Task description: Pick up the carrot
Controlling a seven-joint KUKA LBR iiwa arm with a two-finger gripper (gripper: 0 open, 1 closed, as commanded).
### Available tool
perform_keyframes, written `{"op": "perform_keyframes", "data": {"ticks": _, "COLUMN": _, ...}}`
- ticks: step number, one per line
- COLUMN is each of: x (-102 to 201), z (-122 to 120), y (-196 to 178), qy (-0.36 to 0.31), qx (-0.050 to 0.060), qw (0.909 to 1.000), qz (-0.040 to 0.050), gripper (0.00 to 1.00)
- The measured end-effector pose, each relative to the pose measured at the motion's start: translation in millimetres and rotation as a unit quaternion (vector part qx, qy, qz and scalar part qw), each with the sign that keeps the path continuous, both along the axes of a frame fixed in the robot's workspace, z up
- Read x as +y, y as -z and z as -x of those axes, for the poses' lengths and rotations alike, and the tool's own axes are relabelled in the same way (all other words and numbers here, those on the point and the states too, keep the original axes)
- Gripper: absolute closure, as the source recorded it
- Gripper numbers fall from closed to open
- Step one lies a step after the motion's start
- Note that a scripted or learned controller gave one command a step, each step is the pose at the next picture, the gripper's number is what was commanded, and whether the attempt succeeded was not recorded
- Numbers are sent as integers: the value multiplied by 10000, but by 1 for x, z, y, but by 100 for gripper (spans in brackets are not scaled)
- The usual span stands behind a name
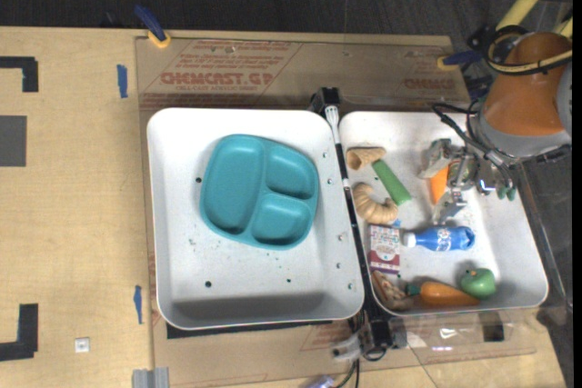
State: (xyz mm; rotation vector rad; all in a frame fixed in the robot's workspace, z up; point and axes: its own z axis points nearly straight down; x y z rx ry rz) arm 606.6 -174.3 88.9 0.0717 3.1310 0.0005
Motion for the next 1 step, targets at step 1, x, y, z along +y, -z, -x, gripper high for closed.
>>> {"op": "perform_keyframes", "data": {"ticks": 1, "x": 1, "z": -5, "y": -15, "qy": -8, "qx": -76, "qw": 10000, "qz": 19, "gripper": 100}}
